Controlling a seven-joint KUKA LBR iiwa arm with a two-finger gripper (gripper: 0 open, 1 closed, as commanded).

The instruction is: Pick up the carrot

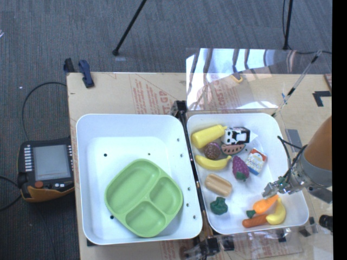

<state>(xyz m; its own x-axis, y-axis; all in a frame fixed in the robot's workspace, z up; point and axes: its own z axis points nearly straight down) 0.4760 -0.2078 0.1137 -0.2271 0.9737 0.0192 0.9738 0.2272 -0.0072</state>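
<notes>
We find the carrot (255, 219) in the near right corner of the right bin (274, 122), lying flat, its green top toward the broccoli (218, 205). An orange piece (265, 204) rests just above it and a yellow banana (277, 214) touches its tip, crowding any approach. The gripper (277, 187) hovers just beyond that orange piece; whether it grips anything, we cannot tell.
</notes>
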